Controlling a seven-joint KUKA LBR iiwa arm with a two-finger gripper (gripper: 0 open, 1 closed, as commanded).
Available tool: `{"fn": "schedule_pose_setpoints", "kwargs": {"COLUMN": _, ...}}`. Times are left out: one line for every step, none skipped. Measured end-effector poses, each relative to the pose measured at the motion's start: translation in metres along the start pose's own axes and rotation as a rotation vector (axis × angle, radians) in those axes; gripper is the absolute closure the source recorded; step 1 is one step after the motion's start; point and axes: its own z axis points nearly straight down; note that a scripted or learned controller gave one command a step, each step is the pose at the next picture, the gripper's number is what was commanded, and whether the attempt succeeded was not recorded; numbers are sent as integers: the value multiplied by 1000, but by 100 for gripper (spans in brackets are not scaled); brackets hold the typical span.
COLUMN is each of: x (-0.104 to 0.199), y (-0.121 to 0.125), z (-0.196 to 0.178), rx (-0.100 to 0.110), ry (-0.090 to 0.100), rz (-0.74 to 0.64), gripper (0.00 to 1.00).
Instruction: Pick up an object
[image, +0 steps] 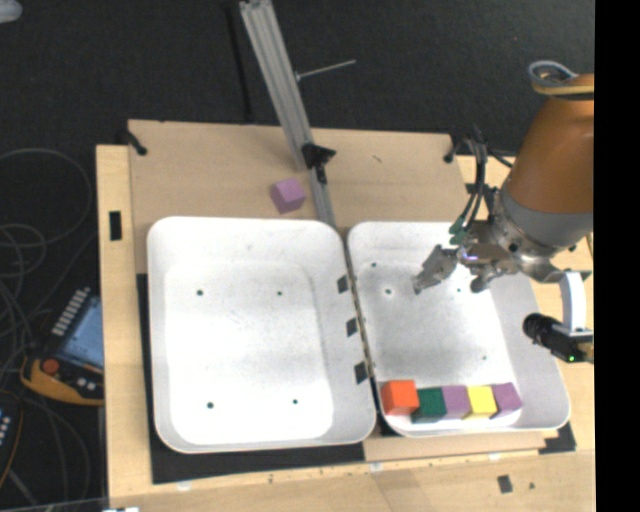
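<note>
Here the gripper (455, 272) hangs spread open and holding nothing above the right bin (440, 345), well apart from the orange cube (401, 396).

Most of the right bin (520, 330) floor is left open around the gripper (456, 270). Its near wall is lined by a row of blocks: orange (401, 396), green (431, 403), purple (456, 400), yellow (483, 400), purple (506, 396), seemingly touching one another. A slanted metal post (285, 95) is planted on the tabletop (210, 165) behind the bins, beside a loose purple cube (288, 195).
</note>
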Motion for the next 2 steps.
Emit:
{"fn": "schedule_pose_setpoints", "kwargs": {"x": -10, "y": -5, "z": -75, "rx": -7, "ry": -2, "rz": -7, "gripper": 0}}
{"fn": "schedule_pose_setpoints", "kwargs": {"x": -10, "y": 24, "z": 117, "rx": 9, "ry": 0, "rz": -4, "gripper": 0}}
